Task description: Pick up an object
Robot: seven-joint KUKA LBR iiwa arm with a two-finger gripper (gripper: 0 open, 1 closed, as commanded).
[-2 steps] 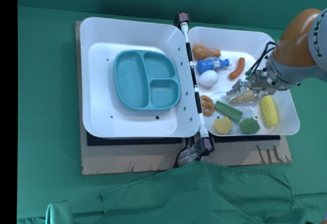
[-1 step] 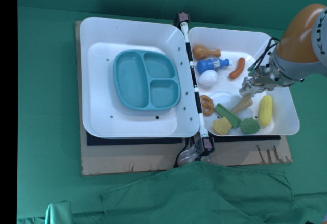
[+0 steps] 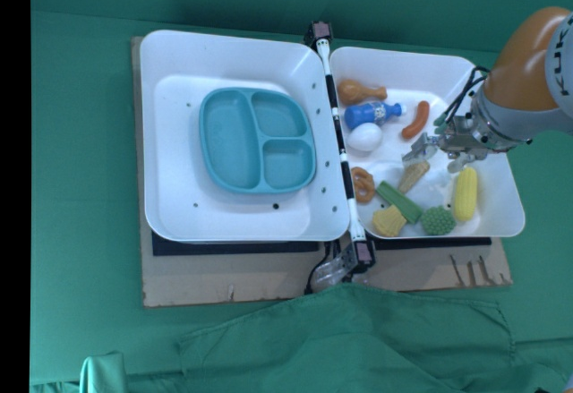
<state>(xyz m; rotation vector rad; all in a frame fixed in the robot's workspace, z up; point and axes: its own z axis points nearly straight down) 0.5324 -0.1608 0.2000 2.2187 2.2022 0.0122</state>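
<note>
1. Gripper (image 3: pixel 439 152) hovers over the right bin (image 3: pixel 501 217); nothing seen between its parts; grip state cannot be told
2. Nearest object, a tan bread piece (image 3: pixel 413 175), lies just below-left
3. Judged: pick not yet made

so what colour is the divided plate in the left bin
Teal blue, a plain solid colour; the divided plate shows clearly in the camera view.

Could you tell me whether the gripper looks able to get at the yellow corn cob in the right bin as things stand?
Probably yes: the gripper hovers in the right bin just beside the corn cob, which lies apart from the green ball, with nothing over it.
</note>
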